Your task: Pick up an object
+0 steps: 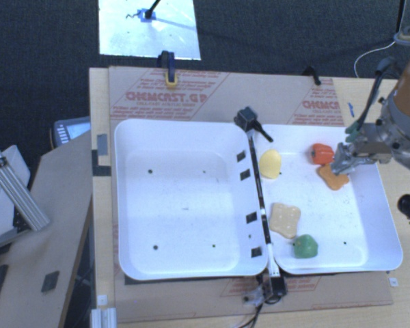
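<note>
The right bin (369, 251) holds a yellow rounded piece (270, 163), a beige flat piece (285, 220), a green lump (305, 246), a red-orange piece (321, 153) and a flat orange piece (333, 178). My gripper (343, 164) hangs low over the bin's far right part, between the red-orange piece and the flat orange piece, close to both. Its fingertips blur into those two pieces.
The left bin (133, 203) lies beside the right one, with a black-clipped divider (256, 197) between them. Cardboard (191, 98) underlies both bins. A black clamp (246, 119) sits at the divider's far end. A grey rail (14, 190) stands at far left.
</note>
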Tool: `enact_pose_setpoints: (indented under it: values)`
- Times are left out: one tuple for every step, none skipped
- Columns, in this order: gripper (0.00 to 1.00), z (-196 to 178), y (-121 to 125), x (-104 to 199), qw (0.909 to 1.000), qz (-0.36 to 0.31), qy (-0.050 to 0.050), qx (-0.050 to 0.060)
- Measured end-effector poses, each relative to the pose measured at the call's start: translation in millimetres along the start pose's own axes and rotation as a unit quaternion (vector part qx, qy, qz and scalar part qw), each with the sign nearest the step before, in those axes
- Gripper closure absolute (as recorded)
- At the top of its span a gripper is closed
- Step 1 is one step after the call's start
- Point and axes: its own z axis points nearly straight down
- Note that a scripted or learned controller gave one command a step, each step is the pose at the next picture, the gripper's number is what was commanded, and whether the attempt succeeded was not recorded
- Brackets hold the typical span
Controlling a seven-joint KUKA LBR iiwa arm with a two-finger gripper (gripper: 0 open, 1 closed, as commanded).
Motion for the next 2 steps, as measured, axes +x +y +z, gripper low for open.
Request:
enact_pose_setpoints:
  values:
    - [1.00, 121.1, -6.2, 76.0, 0.9999, -0.001, 0.002, 0.015]
    - [1.00, -46.4, 1.1, 109.4, 1.0000, -0.001, 0.002, 0.000]
